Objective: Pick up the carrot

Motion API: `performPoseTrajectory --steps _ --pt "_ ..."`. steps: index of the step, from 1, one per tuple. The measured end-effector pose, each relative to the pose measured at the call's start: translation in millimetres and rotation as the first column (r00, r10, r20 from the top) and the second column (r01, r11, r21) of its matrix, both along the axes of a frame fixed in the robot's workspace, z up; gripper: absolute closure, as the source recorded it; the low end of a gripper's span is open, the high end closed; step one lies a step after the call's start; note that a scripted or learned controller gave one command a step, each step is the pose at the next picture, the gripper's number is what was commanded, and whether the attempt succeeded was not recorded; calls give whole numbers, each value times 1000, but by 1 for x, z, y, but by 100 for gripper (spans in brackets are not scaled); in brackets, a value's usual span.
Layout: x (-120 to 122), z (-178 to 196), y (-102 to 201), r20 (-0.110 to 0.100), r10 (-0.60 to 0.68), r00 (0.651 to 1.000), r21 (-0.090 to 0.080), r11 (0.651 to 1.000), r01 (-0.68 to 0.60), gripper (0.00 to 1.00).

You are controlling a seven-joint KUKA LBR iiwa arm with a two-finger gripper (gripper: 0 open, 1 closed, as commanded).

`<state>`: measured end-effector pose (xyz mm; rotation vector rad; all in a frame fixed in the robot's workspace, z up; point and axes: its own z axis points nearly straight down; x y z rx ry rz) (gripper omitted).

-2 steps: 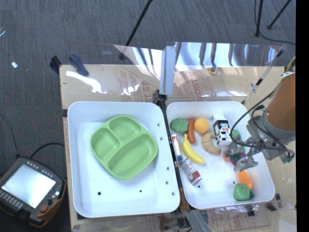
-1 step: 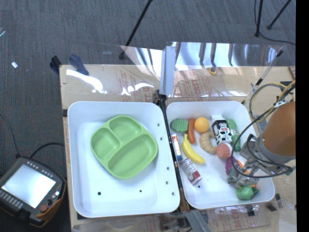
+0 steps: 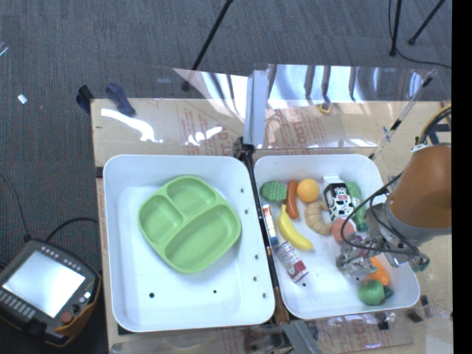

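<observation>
Item: gripper [image 3: 359, 259], seen low in the right bin [image 3: 324, 312], at about 4 o'clock of that bin's floor, under the arm's orange band [image 3: 424, 190]. Whether anything is held cannot be told; the metal parts are blurred and tangled with cables.

Item: carrot [image 3: 380, 272], an orange piece lying just beside the gripper at its 3 to 4 o'clock, partly covered by the gripper's hardware. Only a short stretch is exposed, so the long axis is hard to read; it appears to run roughly from 10 o'clock to 4 o'clock. Which end is the tip cannot be told.

Item: green pepper [image 3: 372, 293], touching or nearly touching the carrot at its 6 o'clock.

Item: banana [image 3: 293, 231], at 9 o'clock of the gripper, well apart.

Item: small can [image 3: 291, 260], lying on its side below the banana.

Item: orange [image 3: 308, 190], croissant [image 3: 318, 217] and milk carton [image 3: 338, 200], grouped at 11 o'clock.

Item: green divided plate [image 3: 189, 223], in the left bin [image 3: 122, 271].

Status: the gripper is judged to be at the carrot; a secured hold and the lift are not yet shown.
</observation>
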<state>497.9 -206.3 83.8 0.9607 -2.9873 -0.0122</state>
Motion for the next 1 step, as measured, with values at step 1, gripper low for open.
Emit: performPoseTrajectory --steps 1 --pt "3 1 7 2 -12 1000 -1 1000 12 100"
